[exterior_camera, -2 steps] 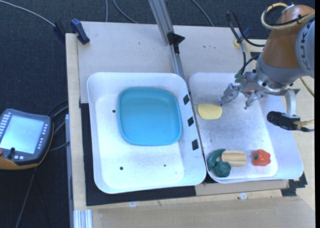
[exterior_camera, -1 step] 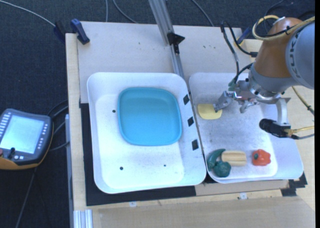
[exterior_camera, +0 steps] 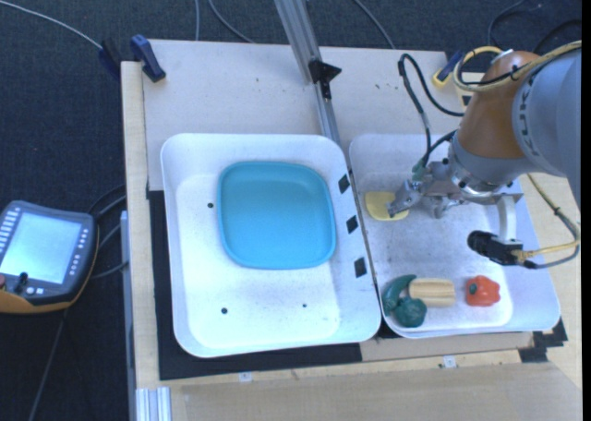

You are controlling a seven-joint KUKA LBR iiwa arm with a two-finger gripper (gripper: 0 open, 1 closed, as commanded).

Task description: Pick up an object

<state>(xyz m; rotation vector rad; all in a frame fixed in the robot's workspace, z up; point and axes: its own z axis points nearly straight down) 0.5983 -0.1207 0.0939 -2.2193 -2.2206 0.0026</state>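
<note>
My gripper [exterior_camera: 404, 204] is low in the right bin [exterior_camera: 545, 290], near its left wall, right at a small flat yellow piece [exterior_camera: 379, 205]. The arm's wrist hides most of the fingers. Along the right bin's front edge lie a dark green vegetable [exterior_camera: 403, 300], a tan block [exterior_camera: 432, 292] and a red pepper-like toy [exterior_camera: 481, 291], all apart from the gripper. A light blue square plate [exterior_camera: 276, 214] rests in the left bin [exterior_camera: 189, 253].
A metal pole [exterior_camera: 297, 22] slants down between the two bins. Black and yellow cables [exterior_camera: 513, 250] hang off the arm over the right bin. A handheld pendant [exterior_camera: 42, 253] lies off the bench at the left.
</note>
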